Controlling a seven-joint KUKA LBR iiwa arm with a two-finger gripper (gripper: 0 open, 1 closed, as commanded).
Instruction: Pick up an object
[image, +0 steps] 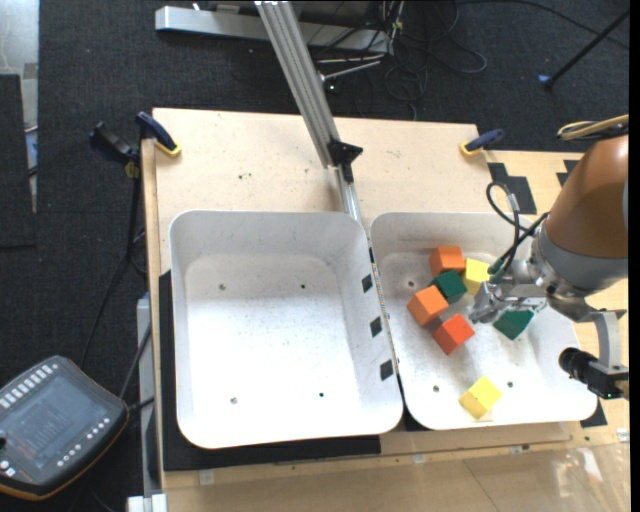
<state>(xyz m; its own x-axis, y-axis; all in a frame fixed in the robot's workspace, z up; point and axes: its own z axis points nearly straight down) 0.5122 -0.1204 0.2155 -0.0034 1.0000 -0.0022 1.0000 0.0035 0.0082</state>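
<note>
One arm low over blocks.

Both white bins are being seen as smooth, speckled, matt plastic. Bench top is being read as pale matt wood board. Blocks are looking matt. Slanted pole is being shown as brushed metal.

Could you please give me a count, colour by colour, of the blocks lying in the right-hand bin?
Orange blocks: 3, at and.
Yellow blocks: 2, at and.
Green blocks: 2, at and.
Total: 7 blocks, all in the right bin; the gripper may be hiding more.
</note>
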